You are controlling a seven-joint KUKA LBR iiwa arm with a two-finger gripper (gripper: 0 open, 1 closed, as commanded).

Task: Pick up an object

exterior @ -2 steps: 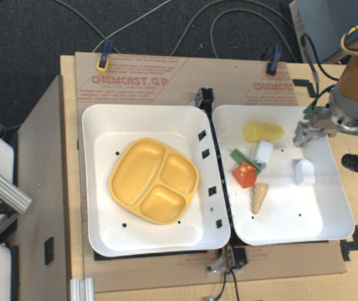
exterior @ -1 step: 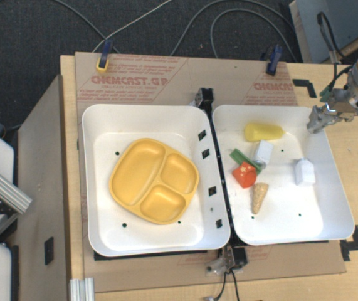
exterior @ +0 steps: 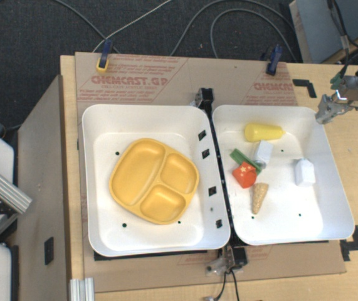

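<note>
The right bin (exterior: 329, 199) holds several small items: a yellow oblong piece (exterior: 263, 132), a red strawberry-like toy with a green top (exterior: 244, 174), a small white block (exterior: 264, 151), a tan cone (exterior: 259, 197) and a pale white piece (exterior: 304, 171). My gripper (exterior: 326, 110) hangs at the far right, above the bin's upper right corner and apart from every item. Nothing shows beneath or in it.
The left bin (exterior: 97, 218) holds a yellow divided plate (exterior: 154, 180). A black divider (exterior: 210, 162) runs between the bins. Blue clamps (exterior: 105, 59) (exterior: 273, 61) pin the cardboard at the back. Cables lie on the dark floor beyond.
</note>
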